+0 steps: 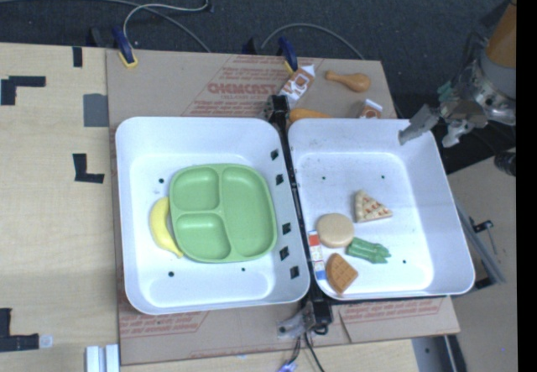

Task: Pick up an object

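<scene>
Brown cardboard [210, 85] covers the bench under two white bins. With the right bin [419, 194] as landmark: the gripper [436, 123] hovers at its far right corner, fingers spread, pinching nothing. Inside it lie a pizza-slice toy [370, 207], a round tan bun [335, 230], a green vegetable piece [369, 251] and an orange waffle-like wedge [341, 273]. Left of it, the other bin [143, 144] holds a green divided plate [223, 212] and a banana [162, 227].

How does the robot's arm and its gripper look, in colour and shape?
The arm is grey with an orange band above the wrist. Its gripper is a small grey metal unit with two thin fingers; a teal spot sits on its side. The picture is too blurred for markings.
</scene>
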### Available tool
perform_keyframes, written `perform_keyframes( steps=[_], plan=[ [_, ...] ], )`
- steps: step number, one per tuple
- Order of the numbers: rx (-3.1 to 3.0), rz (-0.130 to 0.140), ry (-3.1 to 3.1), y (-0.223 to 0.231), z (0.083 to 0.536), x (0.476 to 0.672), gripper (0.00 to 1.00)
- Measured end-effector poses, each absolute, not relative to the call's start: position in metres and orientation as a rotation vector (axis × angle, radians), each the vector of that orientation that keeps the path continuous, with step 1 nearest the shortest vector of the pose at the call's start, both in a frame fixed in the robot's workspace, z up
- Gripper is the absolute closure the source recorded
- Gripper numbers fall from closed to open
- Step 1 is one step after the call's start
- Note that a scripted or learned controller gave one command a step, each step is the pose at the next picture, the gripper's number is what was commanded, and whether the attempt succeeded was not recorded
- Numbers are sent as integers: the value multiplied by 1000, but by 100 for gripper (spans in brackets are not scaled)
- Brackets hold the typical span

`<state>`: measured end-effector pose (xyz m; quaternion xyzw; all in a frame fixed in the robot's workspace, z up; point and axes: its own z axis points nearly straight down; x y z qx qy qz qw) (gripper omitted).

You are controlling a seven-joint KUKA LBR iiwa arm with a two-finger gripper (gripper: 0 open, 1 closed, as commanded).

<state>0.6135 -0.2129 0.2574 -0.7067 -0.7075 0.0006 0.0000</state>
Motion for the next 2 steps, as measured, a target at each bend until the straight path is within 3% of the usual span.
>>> perform_keyframes(
  steps=[1, 2],
  plan=[
    [-2217, 2, -2221, -151, 154, 584, 0],
    [-2222, -2, -2224, -156, 86, 556, 0]
  ],
)
